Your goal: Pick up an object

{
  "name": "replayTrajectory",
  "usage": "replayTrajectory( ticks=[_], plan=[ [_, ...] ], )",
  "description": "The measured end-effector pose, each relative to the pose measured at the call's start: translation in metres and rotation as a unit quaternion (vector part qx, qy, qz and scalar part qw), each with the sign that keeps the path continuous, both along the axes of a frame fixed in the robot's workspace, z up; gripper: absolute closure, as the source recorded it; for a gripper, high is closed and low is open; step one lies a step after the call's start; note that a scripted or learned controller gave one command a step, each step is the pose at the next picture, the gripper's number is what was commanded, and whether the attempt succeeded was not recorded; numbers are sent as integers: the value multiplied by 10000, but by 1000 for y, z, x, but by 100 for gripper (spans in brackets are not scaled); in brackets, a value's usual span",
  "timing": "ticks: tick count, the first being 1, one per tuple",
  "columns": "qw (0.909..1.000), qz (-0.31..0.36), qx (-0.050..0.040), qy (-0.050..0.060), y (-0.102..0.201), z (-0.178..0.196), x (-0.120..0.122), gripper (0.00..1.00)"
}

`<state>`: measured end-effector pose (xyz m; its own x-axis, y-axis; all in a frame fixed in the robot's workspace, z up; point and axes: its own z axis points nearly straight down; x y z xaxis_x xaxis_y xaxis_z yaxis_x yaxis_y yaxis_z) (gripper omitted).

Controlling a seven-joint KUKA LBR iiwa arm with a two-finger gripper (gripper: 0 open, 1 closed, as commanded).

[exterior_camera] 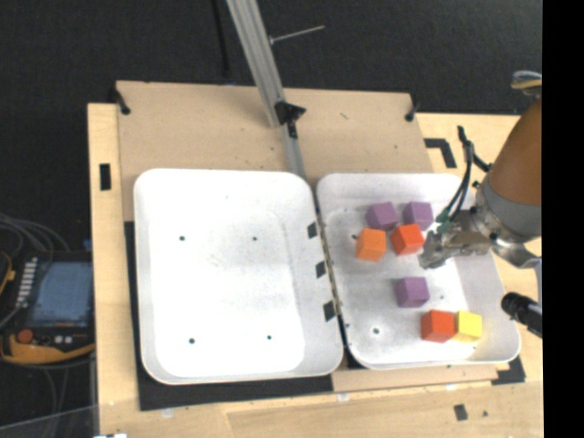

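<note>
Camera view | gripper (436, 249) beside red block (408, 238), grip state cannot be told | risk: nearby orange block (370, 244) gets pushed, grasp misses

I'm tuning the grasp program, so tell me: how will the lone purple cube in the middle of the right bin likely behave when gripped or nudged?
The purple cube looks flat-faced and blocky, so it should probably slide rather than roll. It seems stiff, likely keeping shape under a pinch. Standing apart from the red cube and the others on the smooth right bin, it may skid away if nudged off-centre.
</note>
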<state>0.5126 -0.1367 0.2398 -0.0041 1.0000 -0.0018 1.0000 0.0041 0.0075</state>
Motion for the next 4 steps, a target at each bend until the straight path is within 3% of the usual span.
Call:
replayTrajectory(
  ticks=[4],
  plan=[
    [10000,25,19,35,226,4,-8,100]
  ],
)
